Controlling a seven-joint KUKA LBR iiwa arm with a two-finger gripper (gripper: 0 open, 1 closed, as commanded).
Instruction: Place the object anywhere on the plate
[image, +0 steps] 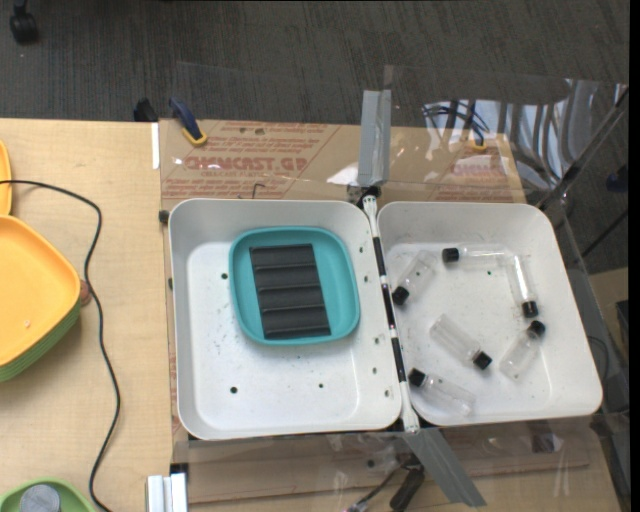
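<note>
While the teal plate (341, 291) is lying in the left bin (200, 385), slightly toward the far side of it, everything else is arranging itself around that plate. The wooden table (115, 250) is stretching out to the left of the plate and beyond it, and a brown cardboard sheet (260, 160) with red print is lying under the bins on the far side of the plate. The right bin (565, 300) is sitting just to the right of the plate's bin, the two touching along their shared edge. A stack of yellow dishes (30, 290) is resting well to the left of the plate, cut off by the edge of the view, with a green rim showing beneath it. A dark ribbed pad (290, 290) is covering the middle of the plate, leaving the teal rim bare all round. A thin black cable (100, 330) is snaking over the table between the plate and the yellow dishes.

Six clear vials with black caps are lying on their sides in the right bin, all to the right of the plate and none touching it. The nearest vial (415, 275) is lying just past the shared edge. A second vial (482, 258) is lying farther right, toward the far wall. Two more (519, 283) (520, 352) are lying farthest from the plate, their caps near one another. The fifth vial (458, 338) is lying mid-bin, and the sixth (442, 392) is resting toward the near wall.
</note>
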